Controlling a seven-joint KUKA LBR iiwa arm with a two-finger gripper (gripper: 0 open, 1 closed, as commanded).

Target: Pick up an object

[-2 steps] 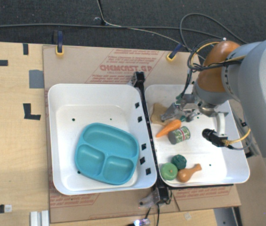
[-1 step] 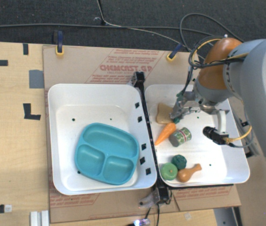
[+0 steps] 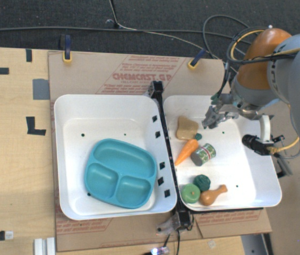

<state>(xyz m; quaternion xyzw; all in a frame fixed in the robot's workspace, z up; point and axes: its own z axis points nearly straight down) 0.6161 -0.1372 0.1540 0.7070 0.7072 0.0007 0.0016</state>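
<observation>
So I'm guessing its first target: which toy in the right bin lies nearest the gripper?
The tan bread-like piece, just left of the gripper; carrot and can lie farther down.

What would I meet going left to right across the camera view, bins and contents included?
Left white bin → teal divided plastic tray → orange toy carrot → small green-labelled can → grey gripper → right white bin's far wall.

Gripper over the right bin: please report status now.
Gripper hovers over right bin, holding nothing visible. Nearest item: tan bread-like piece, with carrot and small can just below. Nothing between gripper and them.
</observation>
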